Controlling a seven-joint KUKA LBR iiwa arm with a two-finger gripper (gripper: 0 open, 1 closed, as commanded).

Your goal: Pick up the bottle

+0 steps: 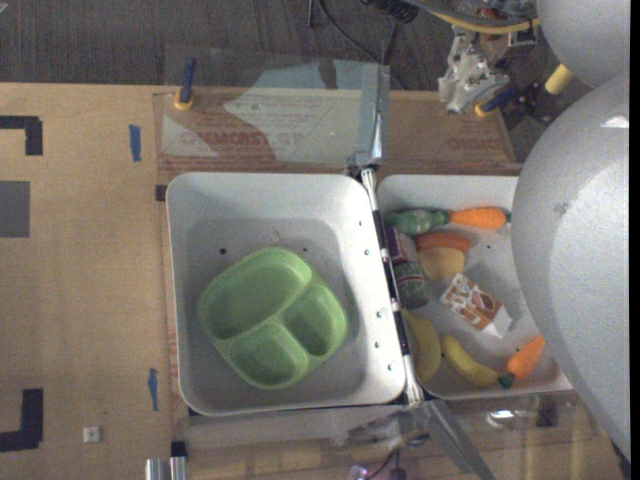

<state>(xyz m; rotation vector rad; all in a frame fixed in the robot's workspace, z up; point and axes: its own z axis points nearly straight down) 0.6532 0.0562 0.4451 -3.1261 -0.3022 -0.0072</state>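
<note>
The bottle (pixel 418 220) is seen lying at the right bin's (pixel 462 183) far-left corner, beside a carrot (pixel 478 217); the tool's state cannot be told.

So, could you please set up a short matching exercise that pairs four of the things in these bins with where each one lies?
Things:
1. green divided plate
2. green bottle
3. carrot lying level
4. small carton

Places:
A. right bin, far edge, just right of the bottle
B. left bin, alone in its middle
C. right bin, far left corner
D. right bin, near its middle, beside the arm

Pairs: 1-B, 2-C, 3-A, 4-D
</note>
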